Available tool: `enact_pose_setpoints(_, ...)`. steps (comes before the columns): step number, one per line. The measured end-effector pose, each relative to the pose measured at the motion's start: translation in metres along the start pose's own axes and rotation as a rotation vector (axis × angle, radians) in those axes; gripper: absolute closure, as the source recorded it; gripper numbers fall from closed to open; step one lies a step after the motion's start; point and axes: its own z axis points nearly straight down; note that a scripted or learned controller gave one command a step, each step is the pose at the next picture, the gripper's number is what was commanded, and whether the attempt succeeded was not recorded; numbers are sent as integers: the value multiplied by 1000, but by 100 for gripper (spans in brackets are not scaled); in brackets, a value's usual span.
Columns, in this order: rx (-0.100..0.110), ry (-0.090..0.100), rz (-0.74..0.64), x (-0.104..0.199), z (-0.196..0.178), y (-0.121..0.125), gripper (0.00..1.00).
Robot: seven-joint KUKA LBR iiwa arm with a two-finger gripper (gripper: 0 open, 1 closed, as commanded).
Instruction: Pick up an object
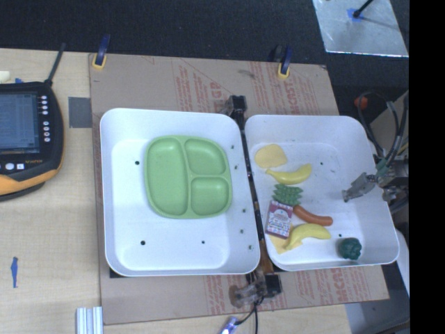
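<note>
Clearly nothing is picked yet: the gripper (pixel 356 188) hovers at the right bin's (pixel 313 122) right side, its grip state unreadable, while toy foods, bananas (pixel 292 175) and hot dog (pixel 313 217), cluster left.

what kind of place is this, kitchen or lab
Most likely a robotics lab bench, not a kitchen: two white bins sit on clamped cardboard, the food in the right bin looks like toys, such as a banana, and a handheld control pendant rests at the left.
</note>
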Motion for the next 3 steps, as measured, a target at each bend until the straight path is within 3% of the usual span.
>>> enact_pose_setpoints(1,3,1,-3,103,84,67,0)
enact_pose_setpoints(2,3,-1,0,92,126,70,0)
enact_pose_setpoints(3,5,-1,0,91,116,70,100)
